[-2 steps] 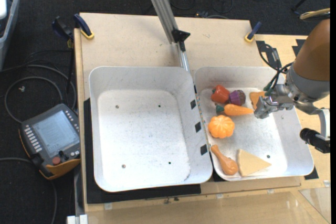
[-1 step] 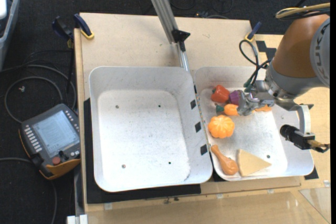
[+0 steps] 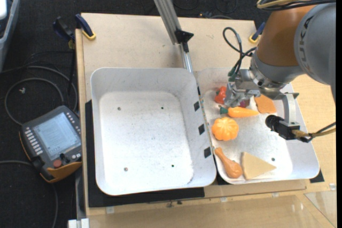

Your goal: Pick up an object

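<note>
i see my gripper (image 3: 233, 100) low in the right bin (image 3: 299, 160), over the carrot (image 3: 243, 112) beside the red piece (image 3: 221, 95); its grasp i cannot tell.

White bins (image 3: 107, 115), L one speckled dark. Orange pumpkin-like toy (image 3: 225, 128), orange carrot (image 3: 243, 112), red item (image 3: 221, 95), tan-orange drumstick (image 3: 228, 163), pale yellow cheese wedge (image 3: 257, 165), orange slab (image 3: 265, 104). Grey arm (image 3: 312, 45) w/ orange band. Beige bench (image 3: 128, 42).
</note>
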Robot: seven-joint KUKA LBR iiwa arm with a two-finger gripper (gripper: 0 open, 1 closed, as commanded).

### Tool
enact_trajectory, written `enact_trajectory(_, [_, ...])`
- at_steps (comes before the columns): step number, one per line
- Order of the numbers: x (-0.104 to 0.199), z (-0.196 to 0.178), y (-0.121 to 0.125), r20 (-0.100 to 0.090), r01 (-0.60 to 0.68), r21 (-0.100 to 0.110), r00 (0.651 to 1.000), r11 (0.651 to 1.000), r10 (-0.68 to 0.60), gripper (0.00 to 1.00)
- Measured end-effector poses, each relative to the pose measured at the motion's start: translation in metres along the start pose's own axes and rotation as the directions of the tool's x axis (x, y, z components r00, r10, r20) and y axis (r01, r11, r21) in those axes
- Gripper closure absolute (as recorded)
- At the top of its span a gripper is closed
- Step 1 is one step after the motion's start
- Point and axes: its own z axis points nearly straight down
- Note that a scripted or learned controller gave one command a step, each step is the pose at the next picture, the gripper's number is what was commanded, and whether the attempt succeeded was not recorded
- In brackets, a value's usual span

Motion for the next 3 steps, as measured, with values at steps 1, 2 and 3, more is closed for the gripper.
enact_trajectory(1, [0.046, 0.001, 0.013, 0.000, 0.000, 0.002, 1.000, 1.000, 0.000, 1.00])
enact_trajectory(2, [0.091, -0.015, 0.038, 0.000, 0.000, 0.000, 1.000, 1.000, 0.000, 1.00])
enact_trajectory(3, [0.132, -0.016, 0.052, 0.000, -0.001, 0.001, 1.000, 1.000, 0.001, 1.00])
